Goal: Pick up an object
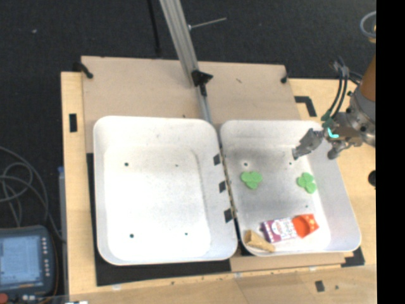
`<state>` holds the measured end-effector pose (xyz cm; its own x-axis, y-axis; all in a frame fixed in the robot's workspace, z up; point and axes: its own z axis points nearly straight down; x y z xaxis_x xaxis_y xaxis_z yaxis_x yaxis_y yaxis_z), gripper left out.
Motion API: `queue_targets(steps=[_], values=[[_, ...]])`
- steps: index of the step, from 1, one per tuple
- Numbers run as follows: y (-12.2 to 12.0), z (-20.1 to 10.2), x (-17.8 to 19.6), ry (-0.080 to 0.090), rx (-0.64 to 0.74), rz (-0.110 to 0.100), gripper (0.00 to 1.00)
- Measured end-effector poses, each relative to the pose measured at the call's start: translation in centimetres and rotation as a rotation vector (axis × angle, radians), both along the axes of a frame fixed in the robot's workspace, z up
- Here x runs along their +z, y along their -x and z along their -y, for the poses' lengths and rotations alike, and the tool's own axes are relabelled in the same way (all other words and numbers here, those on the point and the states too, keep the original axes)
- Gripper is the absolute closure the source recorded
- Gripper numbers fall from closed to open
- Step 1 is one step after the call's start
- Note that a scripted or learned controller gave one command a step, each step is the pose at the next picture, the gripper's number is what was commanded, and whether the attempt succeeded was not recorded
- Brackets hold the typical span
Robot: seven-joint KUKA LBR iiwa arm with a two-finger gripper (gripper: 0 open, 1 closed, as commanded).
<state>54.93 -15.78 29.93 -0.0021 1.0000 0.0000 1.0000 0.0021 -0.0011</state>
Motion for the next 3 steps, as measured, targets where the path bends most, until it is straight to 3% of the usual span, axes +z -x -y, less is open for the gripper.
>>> queue_targets(steps=[1, 3], values=[[-0.1, 0.0, 0.2, 0.000, -0.001, 0.004, 0.00], [-0.8, 0.8, -11.9, 0.001, -0.004, -0.004, 0.00]])
